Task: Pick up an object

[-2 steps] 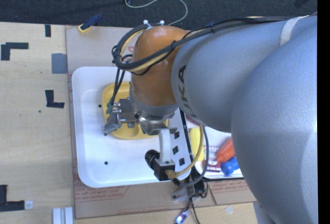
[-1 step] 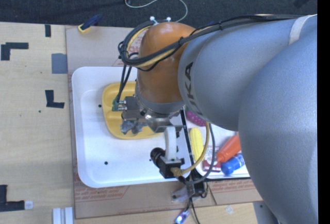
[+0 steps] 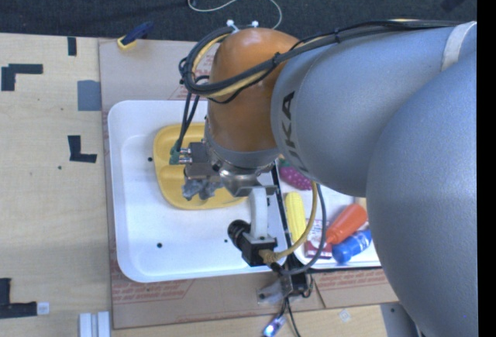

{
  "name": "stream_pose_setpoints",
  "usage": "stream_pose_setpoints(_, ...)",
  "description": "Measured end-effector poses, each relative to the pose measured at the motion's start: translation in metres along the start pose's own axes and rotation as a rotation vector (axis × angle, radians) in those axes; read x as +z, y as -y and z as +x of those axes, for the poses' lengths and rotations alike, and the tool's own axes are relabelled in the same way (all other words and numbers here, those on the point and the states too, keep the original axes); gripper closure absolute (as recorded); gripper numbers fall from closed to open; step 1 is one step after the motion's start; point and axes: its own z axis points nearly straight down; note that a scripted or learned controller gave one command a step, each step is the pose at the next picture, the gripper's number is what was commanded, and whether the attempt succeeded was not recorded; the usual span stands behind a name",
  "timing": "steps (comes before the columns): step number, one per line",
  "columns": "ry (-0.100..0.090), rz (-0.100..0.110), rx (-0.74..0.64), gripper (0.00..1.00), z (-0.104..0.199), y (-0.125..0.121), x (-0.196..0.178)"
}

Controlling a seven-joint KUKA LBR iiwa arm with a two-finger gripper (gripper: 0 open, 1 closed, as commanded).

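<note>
A shallow white plastic bin (image 3: 132, 173) sits on the worktop. In it, a flat yellow plastic dish (image 3: 169, 161) lies under the claw (image 3: 198, 187), whose state I cannot tell. Rightward lie a yellow corn-like toy (image 3: 295, 211), an orange carrot-shaped toy (image 3: 346, 222) and a blue bottle (image 3: 353, 245).

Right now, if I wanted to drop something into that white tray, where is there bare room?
The white bin has bare floor along its left side and near front corner, between its rim and the yellow dish. The right end is crowded: a corn cob, an orange piece, a blue piece and something pink lie close together beneath the arm.
</note>
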Motion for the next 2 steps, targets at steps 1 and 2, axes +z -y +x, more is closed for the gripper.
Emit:
stream_pose_setpoints(1, 0.003, 0.003, 0.005, 1.00, 0.013, 0.000, 0.096)
stream_pose_setpoints(2, -0.005, -0.023, 0.004, 1.00, 0.015, -0.087, -0.019)
